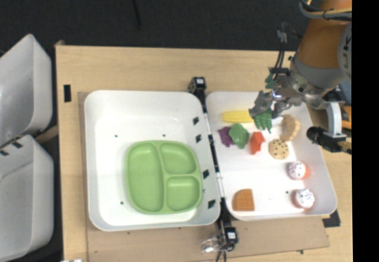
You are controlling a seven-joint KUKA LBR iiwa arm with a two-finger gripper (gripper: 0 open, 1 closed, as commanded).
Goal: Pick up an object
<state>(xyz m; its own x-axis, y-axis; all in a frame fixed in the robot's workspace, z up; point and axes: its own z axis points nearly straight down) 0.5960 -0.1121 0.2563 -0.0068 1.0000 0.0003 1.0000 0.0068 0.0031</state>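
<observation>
Toys are all piled into the right bin (323, 196), so that's where anything pickable is sitting. Going roughly from the back: a yellow corn cob (235, 116) lying sideways near the far wall, then a green pepper-looking thing (238, 135) with a small purple piece (224, 135) touching its left side, and a red-orange piece (256, 142) just to its right. Further right there's a tan bread-like piece (289, 127) and a round speckled cookie (278, 149) just below it. Along the right side are two small white-and-pink round things, one (296, 170) above the other (304, 197). Near the front wall sits a brown waffle-ish square (243, 200), well apart from the rest.

Gripper (264, 119) is hanging low over the back of that bin, right between the corn and the bread piece, with something green at its tips. Honestly can't tell from this angle if that green bit is part of the fingers or a toy, and I can't tell how far open it is or whether it has hold of anything. The grey arm with its orange section (323, 30) comes in from the upper right.

Left bin (100, 154) just has a green divided plate (163, 177) lying flat, toward the front middle.
</observation>
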